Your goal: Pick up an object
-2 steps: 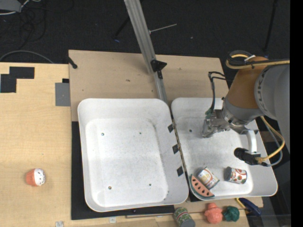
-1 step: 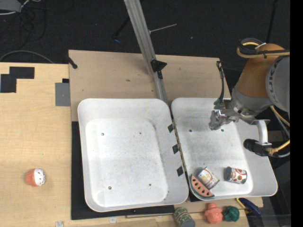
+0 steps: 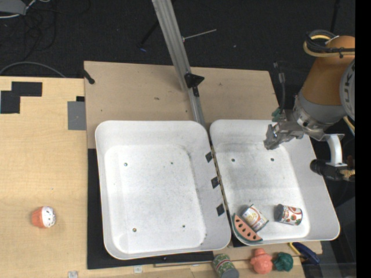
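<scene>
My gripper (image 3: 272, 139) hangs over the far right part of the right bin (image 3: 255, 172), well above its floor, with nothing between its fingers that I can see. Near the bin's front edge lie a small tin with a red and white label (image 3: 253, 217), a second tin on its side (image 3: 288, 214), and a watermelon-slice toy (image 3: 248, 230) at the front left corner. All three are far in front of the gripper.
The left bin (image 3: 152, 187) sits beside the right one. A metal rail (image 3: 177, 48) slants across the back. In front of the bins lie a dark can (image 3: 222, 264), a pink toy (image 3: 261, 261) and a green toy (image 3: 283, 262). A small orange-and-white figure (image 3: 43, 217) rests on the left bench.
</scene>
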You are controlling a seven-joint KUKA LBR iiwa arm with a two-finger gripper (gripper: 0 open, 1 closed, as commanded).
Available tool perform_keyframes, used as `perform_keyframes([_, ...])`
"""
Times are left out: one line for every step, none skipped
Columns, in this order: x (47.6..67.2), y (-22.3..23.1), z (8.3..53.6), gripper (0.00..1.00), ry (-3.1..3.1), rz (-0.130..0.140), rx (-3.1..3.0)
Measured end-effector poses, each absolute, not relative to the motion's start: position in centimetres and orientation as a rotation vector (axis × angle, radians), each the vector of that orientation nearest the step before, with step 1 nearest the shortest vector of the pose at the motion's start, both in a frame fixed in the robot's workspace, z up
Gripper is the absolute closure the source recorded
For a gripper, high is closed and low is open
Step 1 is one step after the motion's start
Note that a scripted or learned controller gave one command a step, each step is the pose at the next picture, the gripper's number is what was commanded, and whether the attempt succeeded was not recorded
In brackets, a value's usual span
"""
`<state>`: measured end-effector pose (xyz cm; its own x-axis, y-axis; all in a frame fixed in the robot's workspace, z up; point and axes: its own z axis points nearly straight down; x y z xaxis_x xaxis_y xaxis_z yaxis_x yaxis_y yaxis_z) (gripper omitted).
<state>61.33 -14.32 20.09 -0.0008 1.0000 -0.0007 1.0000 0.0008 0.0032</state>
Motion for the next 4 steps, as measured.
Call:
perform_keyframes([61.4,-9.4,21.7,1.0,2.227,0.002,2.218])
perform_keyframes([61.0,-4.6,21.0,1.0,2.228,-0.003,2.222])
perform_keyframes([60.8,-0.2,21.0,1.0,2.229,-0.003,2.221])
perform_keyframes([60.7,4.9,20.9,1.0,2.228,-0.001,2.22])
